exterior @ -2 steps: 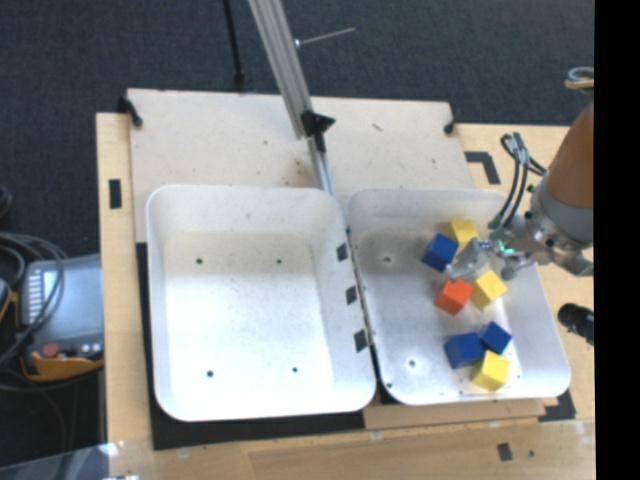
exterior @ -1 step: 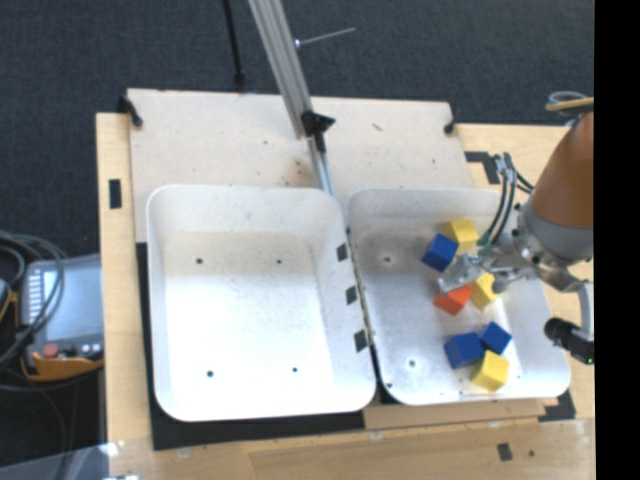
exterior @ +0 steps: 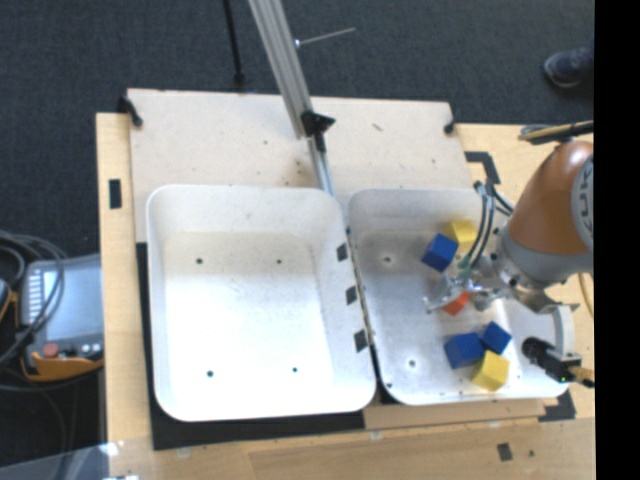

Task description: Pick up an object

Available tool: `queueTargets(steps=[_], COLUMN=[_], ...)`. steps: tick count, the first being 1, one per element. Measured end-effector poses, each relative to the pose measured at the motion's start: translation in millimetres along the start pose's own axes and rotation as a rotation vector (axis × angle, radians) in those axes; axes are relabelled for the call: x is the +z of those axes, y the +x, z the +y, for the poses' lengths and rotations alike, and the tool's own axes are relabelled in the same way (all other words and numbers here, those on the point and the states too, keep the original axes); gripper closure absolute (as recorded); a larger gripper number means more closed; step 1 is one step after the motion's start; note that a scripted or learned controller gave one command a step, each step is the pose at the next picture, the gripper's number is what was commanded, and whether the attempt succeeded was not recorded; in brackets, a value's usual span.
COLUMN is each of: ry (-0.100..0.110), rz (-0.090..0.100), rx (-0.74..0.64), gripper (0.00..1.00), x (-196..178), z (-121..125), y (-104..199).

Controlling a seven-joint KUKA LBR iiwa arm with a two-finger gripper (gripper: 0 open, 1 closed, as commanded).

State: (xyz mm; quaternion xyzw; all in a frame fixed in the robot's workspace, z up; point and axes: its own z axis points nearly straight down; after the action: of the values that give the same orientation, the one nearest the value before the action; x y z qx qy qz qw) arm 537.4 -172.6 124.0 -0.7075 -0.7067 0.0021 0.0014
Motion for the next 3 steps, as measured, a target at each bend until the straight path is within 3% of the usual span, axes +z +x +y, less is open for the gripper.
queueTargets(steps=[1, 2, 3], ry=[-0.007, -0.013, -0.013], rz=[-0.002, -0.001, -0.001], rx=[0.001, 0.007, -0.005], gripper=[0.0, 1.0, 1.0], x=[26.8, 14.3, -45.6], z=[1.0, 2.4, 12.8], y=[-1.9, -2.4, -1.7])
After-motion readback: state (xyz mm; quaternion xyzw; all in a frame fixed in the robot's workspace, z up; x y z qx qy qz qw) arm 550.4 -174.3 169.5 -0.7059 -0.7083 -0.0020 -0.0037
